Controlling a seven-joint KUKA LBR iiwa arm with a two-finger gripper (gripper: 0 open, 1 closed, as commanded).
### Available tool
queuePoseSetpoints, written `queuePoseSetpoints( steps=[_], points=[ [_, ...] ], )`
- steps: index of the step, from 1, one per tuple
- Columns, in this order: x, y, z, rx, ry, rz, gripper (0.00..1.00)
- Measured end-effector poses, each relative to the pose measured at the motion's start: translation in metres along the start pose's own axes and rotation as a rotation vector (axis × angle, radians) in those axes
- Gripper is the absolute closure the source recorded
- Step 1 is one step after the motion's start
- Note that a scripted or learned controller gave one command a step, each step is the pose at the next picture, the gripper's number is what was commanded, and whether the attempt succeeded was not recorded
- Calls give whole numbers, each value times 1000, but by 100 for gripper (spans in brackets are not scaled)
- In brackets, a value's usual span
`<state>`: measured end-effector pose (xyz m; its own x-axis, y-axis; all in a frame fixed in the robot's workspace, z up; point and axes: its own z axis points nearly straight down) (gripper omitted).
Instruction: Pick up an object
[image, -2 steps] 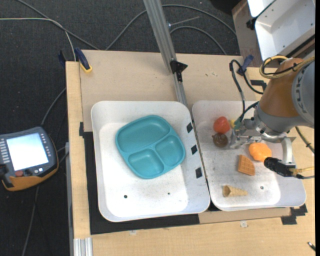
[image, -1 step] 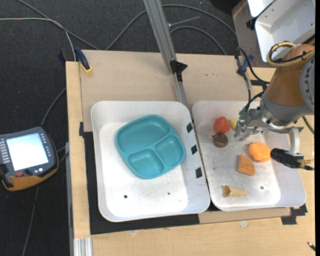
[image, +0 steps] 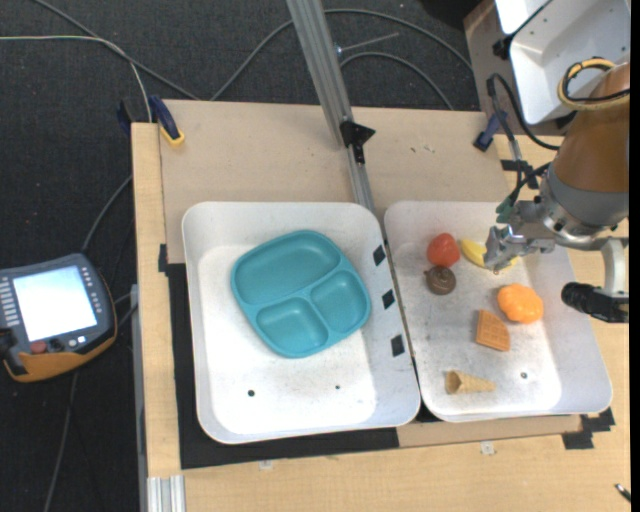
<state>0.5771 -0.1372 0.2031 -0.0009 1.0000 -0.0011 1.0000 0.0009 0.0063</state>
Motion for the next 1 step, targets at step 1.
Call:
queuePoseSetpoints(
  steps=[1],
  points=[
    [-3, 9, -61, -1, -1, -1, 100]
  ],
)
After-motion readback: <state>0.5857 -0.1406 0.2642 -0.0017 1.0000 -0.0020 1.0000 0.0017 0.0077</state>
